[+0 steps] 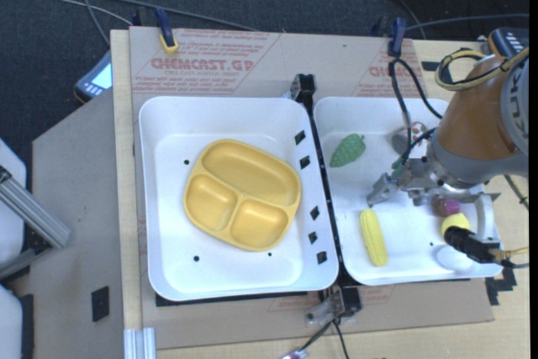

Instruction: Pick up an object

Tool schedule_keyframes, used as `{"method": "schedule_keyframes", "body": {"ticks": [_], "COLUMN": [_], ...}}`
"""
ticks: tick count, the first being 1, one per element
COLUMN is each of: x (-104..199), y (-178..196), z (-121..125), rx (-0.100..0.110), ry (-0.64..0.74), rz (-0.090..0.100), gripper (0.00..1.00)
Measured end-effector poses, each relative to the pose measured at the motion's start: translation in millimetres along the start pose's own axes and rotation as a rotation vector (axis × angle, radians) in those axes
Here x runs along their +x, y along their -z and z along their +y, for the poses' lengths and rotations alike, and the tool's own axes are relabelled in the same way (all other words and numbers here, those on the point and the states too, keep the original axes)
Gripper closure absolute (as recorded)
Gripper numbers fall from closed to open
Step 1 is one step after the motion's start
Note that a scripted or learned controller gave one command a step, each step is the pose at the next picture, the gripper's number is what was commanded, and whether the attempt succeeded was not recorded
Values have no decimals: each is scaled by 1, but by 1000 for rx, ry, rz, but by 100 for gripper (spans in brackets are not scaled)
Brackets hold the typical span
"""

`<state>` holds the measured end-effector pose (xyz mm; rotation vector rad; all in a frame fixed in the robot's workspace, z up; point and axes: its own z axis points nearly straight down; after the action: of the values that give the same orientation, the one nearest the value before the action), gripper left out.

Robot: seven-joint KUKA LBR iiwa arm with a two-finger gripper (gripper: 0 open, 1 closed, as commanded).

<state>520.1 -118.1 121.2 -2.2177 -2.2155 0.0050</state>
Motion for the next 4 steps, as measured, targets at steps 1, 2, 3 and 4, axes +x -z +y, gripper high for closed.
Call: {"method": "schedule_keyframes", "body": {"ticks": [1, 2, 3, 4], "x": [0, 3, 3, 47], "y": [14, 77, 131, 134], "z": [2, -1, 1, 18], "rx": [-7, -13, -14, -9], "ry": [0, 2, 3, 7], "rz": [-1, -3, -4, -1], "gripper": [100, 100, 100, 100]}}
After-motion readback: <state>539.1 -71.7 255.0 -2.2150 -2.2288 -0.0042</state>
